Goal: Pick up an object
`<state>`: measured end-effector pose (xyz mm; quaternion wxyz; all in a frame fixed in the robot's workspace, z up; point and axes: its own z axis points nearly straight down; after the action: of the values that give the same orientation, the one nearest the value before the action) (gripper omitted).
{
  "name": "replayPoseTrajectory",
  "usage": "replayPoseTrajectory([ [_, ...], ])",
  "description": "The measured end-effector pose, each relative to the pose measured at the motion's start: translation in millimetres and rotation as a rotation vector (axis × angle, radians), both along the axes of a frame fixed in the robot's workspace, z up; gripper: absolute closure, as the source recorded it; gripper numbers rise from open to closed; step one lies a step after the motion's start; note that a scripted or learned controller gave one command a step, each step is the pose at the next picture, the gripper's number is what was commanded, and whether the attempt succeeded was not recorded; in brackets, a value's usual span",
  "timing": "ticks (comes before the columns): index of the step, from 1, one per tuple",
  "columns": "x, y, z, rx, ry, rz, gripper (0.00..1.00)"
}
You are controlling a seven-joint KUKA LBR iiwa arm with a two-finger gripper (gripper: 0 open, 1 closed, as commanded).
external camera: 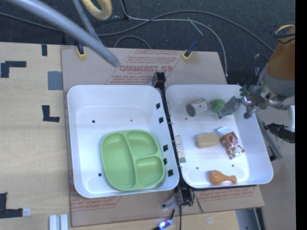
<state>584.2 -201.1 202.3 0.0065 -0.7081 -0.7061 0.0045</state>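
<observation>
The right bin [259, 143] holds a small grey can [196, 107] lying on its side and a green lump [218, 104] beside it near the far wall. A tan block [207, 140] lies mid-bin, with a red and white packet [231, 144] just to its right. An orange drumstick-shaped toy [222, 178] rests near the front wall. My gripper [238, 110] hangs over the bin's far right part, just right of the green lump. Its two fingers stand apart, open, with nothing between them.
The left bin [79, 128] holds a green divided plate [133, 159]. A black clip divider [165, 128] runs between the bins. The grey arm with its orange band [283, 61] comes in from the right edge. Cables lie on the dark floor behind the bench.
</observation>
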Motion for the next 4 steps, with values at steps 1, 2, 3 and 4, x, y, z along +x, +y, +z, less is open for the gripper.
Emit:
replayPoseTrajectory([
  [1, 3.1, 0.6, 9.0, -0.003, -0.014, 0.004, 0.0],
  [2, 8.1, 2.0, -52.6, -0.004, -0.012, 0.004, 0.0],
  [3, 6.4, -1.8, -96.4, -0.004, -0.011, 0.004, 0.0],
  [4, 6.6, -1.8, -117.7, -0.006, -0.014, 0.004, 0.0],
])
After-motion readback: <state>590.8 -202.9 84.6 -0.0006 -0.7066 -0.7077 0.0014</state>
